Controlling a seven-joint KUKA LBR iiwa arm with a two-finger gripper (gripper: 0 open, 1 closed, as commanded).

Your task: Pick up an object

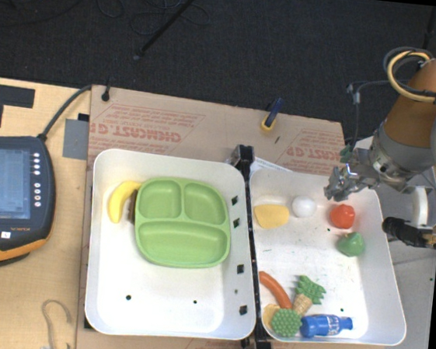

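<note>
My gripper (pixel 340 185) hangs over the far edge of the right bin (pixel 390 307), just above and left of a red tomato (pixel 342 216). Its fingers point down and look small and dark, with nothing seen between them. Near it lie a white ball (pixel 303 206), a yellow piece (pixel 270 215) and a green pepper (pixel 351 244). At the bin's near end lie an orange carrot (pixel 275 287), a pineapple (pixel 305 291), a green round fruit (pixel 286 321) and a blue bottle (pixel 325 325).
The left bin (pixel 103 290) holds a green divided plate (pixel 182 222) and a yellow banana (pixel 120 198) at its left side. A black divider (pixel 244 243) runs between the bins. A tablet pendant (pixel 5 192) sits on the bench at far left.
</note>
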